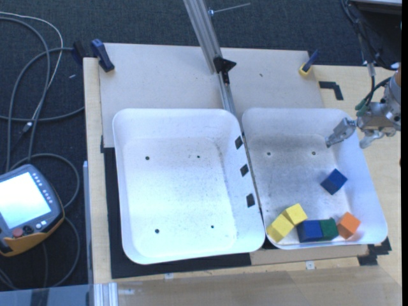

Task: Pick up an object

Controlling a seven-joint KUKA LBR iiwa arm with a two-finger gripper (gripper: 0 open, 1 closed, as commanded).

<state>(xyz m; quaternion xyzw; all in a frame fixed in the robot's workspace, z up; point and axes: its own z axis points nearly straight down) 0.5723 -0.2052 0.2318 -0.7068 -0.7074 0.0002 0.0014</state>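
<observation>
Hovering at the frame's right edge, the gripper [354,134] stood spread wide and empty above the right bin [280,123]. Nearest sat a lone blue cube [333,181], lower right (tilted); descending off-centre probably risked nudging it away.

One fixed camera looks down on the desk [159,81] from above at a slant, far enough back to take in both white bins [127,123] whole, side by side mid-frame, with dark carpet [38,5] along the top and left.
</observation>
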